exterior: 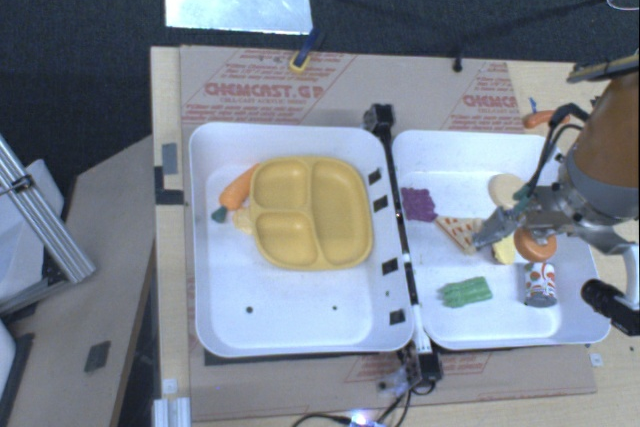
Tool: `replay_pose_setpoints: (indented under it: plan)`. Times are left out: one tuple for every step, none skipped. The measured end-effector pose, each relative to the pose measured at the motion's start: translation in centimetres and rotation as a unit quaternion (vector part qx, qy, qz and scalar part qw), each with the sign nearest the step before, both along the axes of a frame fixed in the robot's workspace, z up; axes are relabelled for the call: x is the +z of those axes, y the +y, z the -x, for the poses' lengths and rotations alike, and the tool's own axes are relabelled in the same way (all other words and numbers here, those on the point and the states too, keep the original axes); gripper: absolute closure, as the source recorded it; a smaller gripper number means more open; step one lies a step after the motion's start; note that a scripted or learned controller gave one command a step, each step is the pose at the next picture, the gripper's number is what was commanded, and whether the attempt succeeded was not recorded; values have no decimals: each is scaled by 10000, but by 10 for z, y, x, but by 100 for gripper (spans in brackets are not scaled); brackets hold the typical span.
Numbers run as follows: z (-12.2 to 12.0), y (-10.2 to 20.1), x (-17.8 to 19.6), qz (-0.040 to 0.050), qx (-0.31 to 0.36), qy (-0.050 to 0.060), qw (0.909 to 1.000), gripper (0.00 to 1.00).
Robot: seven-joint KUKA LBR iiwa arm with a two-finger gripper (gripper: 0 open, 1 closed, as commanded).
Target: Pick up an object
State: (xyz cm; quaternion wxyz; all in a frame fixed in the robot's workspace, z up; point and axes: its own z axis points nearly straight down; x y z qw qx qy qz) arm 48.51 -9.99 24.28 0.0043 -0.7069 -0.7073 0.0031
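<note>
A: Camera view puts your gripper (497,233) low in the right bin (440,155), right of centre in the frame. I cannot tell from this angle how the tool is set.

B: What is it over?

A: It sits just beside the pizza slice (459,231) and touches or overlaps a small yellow piece (503,252). No object is plainly gripped, so I judge your pick not yet made.

B: What else lies in that bin?

A: A purple grape bunch (417,204) up and left of the slice, a green piece (466,292) toward the lower edge, a pale round piece (505,186) above the tool, and a small can with an orange lid (540,275) to the lower right.

B: What could spoil it?

A: Crowding. The slice, the yellow piece and the can lie close together, so you may clip two things or knock the can over. The slice is flat and may slip away.

B: And the left bin?

A: A yellow divided plate (305,213) with a carrot (237,187) touching its left rim.

B: Any writing?

A: You can read red "CHEMCAST GP" printed on the brown board (260,85) under the bins, and repeated, less legibly, at the upper right. The can's label is too small to read.
</note>
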Motion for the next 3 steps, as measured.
replay_pose_setpoints:
  plan:
    - [-2, 0, 6, 7, 13, -63, 10000, 0]
    - [-5, 1, -36, 4, 4, -43, 10000, 0]
    - [0, 4, -97, 3, 3, -39, 10000, 0]
